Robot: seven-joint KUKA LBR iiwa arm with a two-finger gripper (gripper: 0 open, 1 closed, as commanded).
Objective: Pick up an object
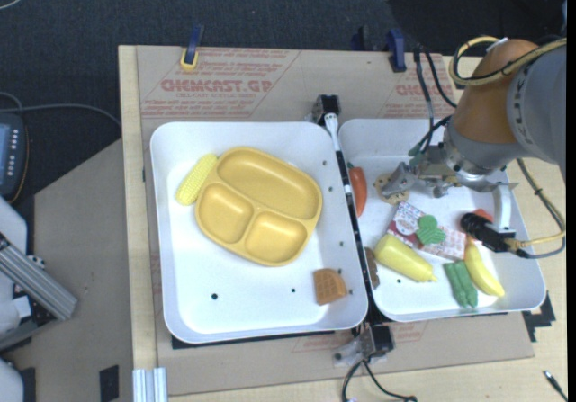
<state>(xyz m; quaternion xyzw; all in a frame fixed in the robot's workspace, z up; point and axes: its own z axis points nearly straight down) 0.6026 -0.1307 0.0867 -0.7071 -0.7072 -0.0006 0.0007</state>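
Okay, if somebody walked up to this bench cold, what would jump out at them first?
Probably the big yellow divided plate in the middle of the left bin, with a toy corn cob lying against its left edge. Next, the grey arm with its orange band reaching in from the right, its hand low over the right bin, where small toy foods crowd together, among them a banana and a green pod.
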